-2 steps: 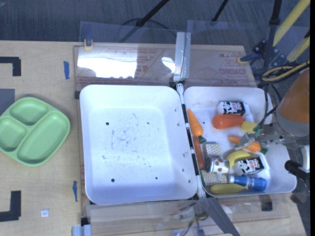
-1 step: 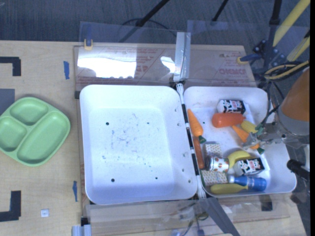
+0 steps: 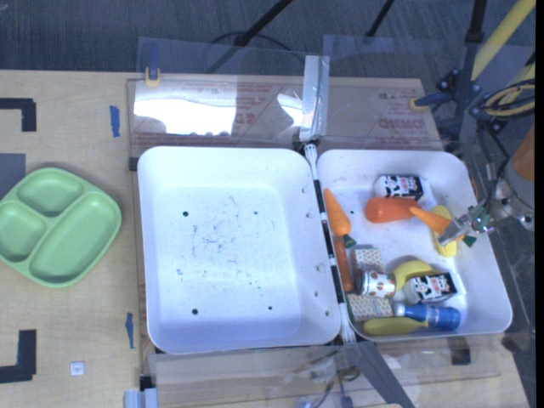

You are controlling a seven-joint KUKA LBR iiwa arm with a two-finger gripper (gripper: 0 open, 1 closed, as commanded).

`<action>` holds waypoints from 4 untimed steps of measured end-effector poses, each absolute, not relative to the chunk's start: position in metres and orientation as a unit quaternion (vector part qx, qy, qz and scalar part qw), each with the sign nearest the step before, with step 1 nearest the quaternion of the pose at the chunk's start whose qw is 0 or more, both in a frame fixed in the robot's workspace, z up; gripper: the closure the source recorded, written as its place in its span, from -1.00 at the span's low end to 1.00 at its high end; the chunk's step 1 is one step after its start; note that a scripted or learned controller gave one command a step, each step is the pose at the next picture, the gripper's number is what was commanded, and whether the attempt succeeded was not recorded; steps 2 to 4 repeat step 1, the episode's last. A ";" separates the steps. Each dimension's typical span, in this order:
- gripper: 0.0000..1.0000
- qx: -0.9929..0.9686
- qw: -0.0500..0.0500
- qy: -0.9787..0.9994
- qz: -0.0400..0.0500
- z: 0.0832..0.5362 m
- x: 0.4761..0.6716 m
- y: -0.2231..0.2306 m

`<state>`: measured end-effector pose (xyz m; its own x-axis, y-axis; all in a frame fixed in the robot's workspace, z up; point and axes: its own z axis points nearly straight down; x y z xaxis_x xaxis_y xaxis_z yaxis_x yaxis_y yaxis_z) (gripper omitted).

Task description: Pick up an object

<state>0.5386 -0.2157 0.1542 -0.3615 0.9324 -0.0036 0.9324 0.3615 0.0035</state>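
Note:
The right bin (image 3: 489, 270) holds several objects. A cow-patterned carton (image 3: 399, 185) lies at the back, with an orange carrot-shaped toy (image 3: 393, 210) in front of it. Another orange carrot (image 3: 338, 213) rests against the bin's left wall. Toward the front sit a yellow banana (image 3: 414, 269), a second cow-patterned carton (image 3: 433, 287), a small can (image 3: 374, 283) and a blue bottle (image 3: 429, 316). My gripper (image 3: 467, 224) hangs low over the bin's right side. It is just above a small yellow piece (image 3: 446, 243) and beside an orange piece (image 3: 429, 218).
The left bin (image 3: 225, 245) shows faint blue scribbles on its floor. A green divided plate (image 3: 55, 225) lies on the bench at far left. Clear plastic panels (image 3: 221, 100) stand behind both bins. Stand legs and cables crowd the upper right.

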 end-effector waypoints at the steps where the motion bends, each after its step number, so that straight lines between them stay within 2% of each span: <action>1: 1.00 0.615 0.002 0.788 0.000 0.208 0.528 -0.146; 4: 1.00 0.615 0.002 0.788 0.000 0.208 0.528 -0.146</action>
